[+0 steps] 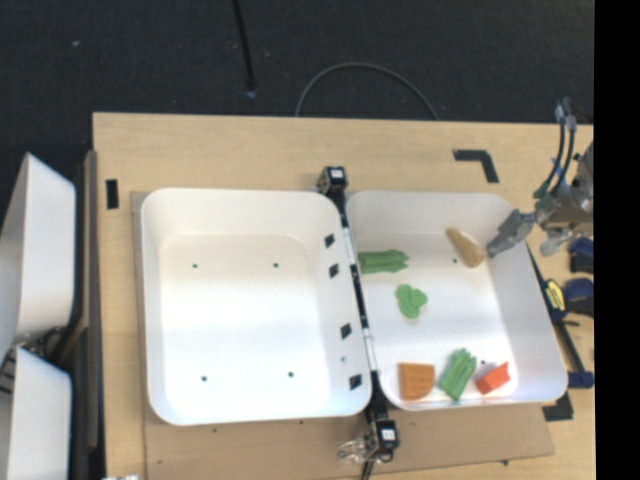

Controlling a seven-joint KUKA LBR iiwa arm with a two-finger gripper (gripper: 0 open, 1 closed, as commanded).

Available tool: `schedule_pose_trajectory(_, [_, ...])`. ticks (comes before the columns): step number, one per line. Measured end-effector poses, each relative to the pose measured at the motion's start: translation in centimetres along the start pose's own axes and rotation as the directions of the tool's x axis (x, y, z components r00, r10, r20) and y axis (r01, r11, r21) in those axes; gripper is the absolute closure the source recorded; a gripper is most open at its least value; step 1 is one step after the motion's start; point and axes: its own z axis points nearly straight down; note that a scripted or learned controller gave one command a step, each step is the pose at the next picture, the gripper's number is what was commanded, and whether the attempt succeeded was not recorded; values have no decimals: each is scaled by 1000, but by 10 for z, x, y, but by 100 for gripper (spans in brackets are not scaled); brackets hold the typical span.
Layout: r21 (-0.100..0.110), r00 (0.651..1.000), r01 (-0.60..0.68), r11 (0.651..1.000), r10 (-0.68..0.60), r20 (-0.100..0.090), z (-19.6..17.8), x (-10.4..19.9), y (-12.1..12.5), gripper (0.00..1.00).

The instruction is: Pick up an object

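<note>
Over the right bin's (520, 298) far-right corner sits the gripper (506, 232) — arm entering from the right edge, grey finger angled down-left, tip just beside the tan wedge-shaped piece (465, 246). Can't tell whether it touches the piece, and can't tell if the hand is open or closed; nothing visibly held. Right bin contents: tan piece near the far-right corner; long green piece (383, 261) close to the left wall, about level with the tan one; small rounded green piece (410, 300) near the bin's middle, just nearer than the long one. Along the near wall — orange block (417, 380) toward the left, ridged green piece (458, 374) lying at a slant just right of it, red-orange piece (492, 377) just right of that, the three close together, touching or nearly so. Left bin (160, 308) sits side by side with the right one, walls meeting along a divider with black clips. Both bins rest on the wooden bench (250, 148). Blue and yellow items (578, 293) lie off the bench's right edge, too partial to identify.
</note>
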Motion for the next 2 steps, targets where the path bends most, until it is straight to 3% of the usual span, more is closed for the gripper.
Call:
schedule_pose_trajectory(1, [6,1000,3,1000,-3,-2,142,30,30,0])
schedule_pose_trajectory(2, [-3,1000,1,1000,-1,0,175,72,1,0])
